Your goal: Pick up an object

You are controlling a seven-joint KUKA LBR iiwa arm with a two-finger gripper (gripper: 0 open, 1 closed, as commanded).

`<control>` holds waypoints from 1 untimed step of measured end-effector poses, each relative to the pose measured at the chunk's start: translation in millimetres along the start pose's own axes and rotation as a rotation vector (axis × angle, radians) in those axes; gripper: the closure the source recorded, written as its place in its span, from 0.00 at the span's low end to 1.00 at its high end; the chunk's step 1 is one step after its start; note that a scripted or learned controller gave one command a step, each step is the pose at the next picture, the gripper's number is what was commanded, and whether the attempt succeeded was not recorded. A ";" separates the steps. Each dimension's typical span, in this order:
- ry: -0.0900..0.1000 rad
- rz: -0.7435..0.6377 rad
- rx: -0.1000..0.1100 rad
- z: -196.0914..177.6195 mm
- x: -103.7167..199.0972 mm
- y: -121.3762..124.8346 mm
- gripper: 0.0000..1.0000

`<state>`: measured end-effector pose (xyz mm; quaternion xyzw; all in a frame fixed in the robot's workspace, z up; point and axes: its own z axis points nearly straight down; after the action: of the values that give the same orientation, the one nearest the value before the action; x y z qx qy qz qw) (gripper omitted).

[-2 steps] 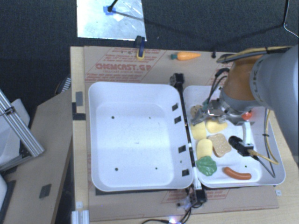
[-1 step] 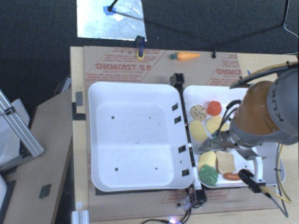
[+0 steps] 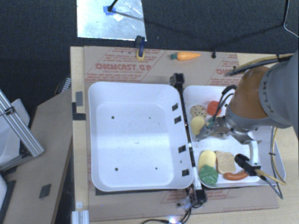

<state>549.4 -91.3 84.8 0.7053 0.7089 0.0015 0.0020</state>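
Gripper (image 3: 204, 133) state unclear, low in the right bin (image 3: 271, 174) beside the yellow toy food (image 3: 197, 123). That piece looks light, smooth, likely slippery; pinch its narrow middle. Farther back, a cookie (image 3: 198, 110).

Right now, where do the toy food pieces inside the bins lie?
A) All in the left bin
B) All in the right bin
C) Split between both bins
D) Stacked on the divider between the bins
B: the cookie, the bread slice, the sausage and the green piece all lie in the right bin, where the hand also sits.
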 end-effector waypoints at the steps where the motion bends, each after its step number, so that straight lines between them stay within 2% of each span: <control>1: 0.000 0.000 0.001 0.1 4.5 40.8 0.00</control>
<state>590.2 -86.6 84.9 0.7052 0.7090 0.0013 0.0015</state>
